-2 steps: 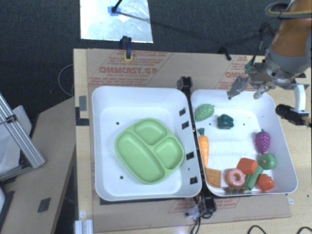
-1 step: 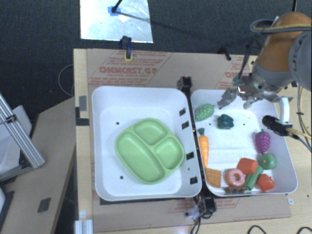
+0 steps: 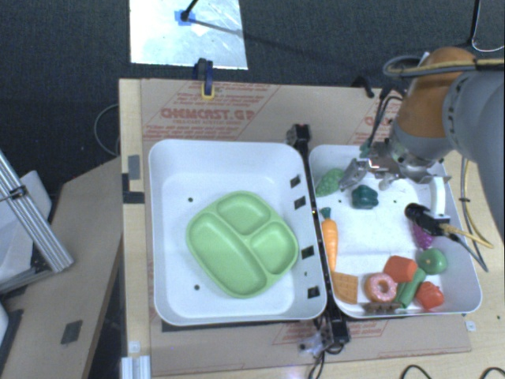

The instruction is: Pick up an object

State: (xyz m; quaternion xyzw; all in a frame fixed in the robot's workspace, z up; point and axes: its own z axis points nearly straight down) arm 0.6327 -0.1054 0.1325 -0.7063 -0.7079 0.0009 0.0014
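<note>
Closest to my hand is the small dark teal toy piece (image 3: 364, 197). It lies on the floor of the shallow white bin on the view's right (image 3: 467, 289), toward the far side. The hand (image 3: 371, 175) sits just beyond it in the view, very near. I cannot tell from here whether it is spread or pressed together, nor whether it touches the piece. Just left of the hand a leafy green toy vegetable (image 3: 330, 181) rests near the bin's far left corner. An orange toy carrot with a green top (image 3: 330, 242) lies along the left wall. At the near end the other toys are crowded together: a tan square cracker (image 3: 344, 285), a pink-frosted doughnut (image 3: 383, 288) just beside it, an orange-red block (image 3: 400, 268), a green stick-shaped piece (image 3: 408, 290), a red piece (image 3: 431, 295), a round green piece (image 3: 433, 260) and a purple piece (image 3: 426, 238). The grey arm with its orange band (image 3: 432, 93) reaches in from the right. The shallow white bin on the view's left (image 3: 170, 172) holds a light green divided plastic plate (image 3: 241, 243) with three compartments. Both bins sit on a red-printed cardboard sheet (image 3: 229, 113) on the counter (image 3: 87, 212).
</note>
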